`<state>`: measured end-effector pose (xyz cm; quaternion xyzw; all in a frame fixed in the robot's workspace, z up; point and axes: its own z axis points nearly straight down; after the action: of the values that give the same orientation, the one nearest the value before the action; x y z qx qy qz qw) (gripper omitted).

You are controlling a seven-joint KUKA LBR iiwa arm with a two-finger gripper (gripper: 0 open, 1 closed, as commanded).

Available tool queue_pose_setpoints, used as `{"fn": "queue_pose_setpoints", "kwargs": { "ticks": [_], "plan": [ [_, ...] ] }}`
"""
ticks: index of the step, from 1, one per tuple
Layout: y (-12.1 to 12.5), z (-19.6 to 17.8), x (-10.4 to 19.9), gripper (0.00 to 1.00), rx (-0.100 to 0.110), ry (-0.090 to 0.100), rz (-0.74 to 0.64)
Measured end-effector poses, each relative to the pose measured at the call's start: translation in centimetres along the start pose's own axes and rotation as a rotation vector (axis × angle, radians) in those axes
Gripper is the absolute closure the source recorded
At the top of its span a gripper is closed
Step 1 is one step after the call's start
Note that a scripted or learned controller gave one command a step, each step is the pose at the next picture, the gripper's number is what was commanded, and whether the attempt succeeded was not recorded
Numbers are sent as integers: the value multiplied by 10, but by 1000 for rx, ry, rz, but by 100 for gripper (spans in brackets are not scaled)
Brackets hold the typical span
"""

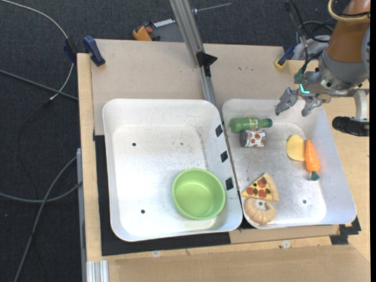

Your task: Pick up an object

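Note:
My gripper [298,104] hangs over the far edge of the right bin [329,207], its two fingers spread open with nothing between them. Just left of it and lower in the bin lies a green bottle [250,124] on its side, and a small red-and-white can [254,138] rests right below the bottle. Further right lie a yellow lemon-like piece [295,147] and an orange carrot [311,158]. A pizza slice [261,188] and a glazed donut [259,211] sit at the near edge.
The left bin [147,157] holds a green bowl [198,193] at its near right corner. A metal post [189,34] slants down to the gap between the bins. Blue clamps [94,50] hold the board's far corners.

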<state>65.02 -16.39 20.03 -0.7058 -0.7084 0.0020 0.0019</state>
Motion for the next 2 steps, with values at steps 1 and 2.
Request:
{"fn": "queue_pose_setpoints", "kwargs": {
  "ticks": [1, 2],
  "plan": [
    [0, 0, 0, 0, 0, 0, 0],
    [-3, 47, 3, 0, 4, 1, 0]
  ]
}}
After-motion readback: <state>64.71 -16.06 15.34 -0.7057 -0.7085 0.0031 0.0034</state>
